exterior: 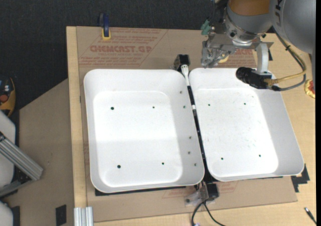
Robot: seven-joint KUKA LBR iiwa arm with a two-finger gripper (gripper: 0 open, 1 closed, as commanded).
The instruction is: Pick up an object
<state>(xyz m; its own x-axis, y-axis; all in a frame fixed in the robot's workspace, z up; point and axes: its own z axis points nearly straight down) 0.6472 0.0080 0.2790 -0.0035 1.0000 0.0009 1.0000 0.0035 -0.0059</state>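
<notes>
Above right bin's point(281, 119) far rim: hand point(214, 59), w/ room below.

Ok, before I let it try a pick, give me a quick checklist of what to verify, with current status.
1. Gripper position: hangs over the far rim of the right bin, not centred. Not ok.
2. Pick target in the right bin: no object visible on its floor. Not ok.
3. Pick target in the left bin: none visible either. Not ok.
4. Gripper state: cannot tell.
5. Bins seated side by side on the bench: ok.
6. Black cable by the wrist overhangs the right bin's far edge: check for snagging; cannot tell.
</notes>
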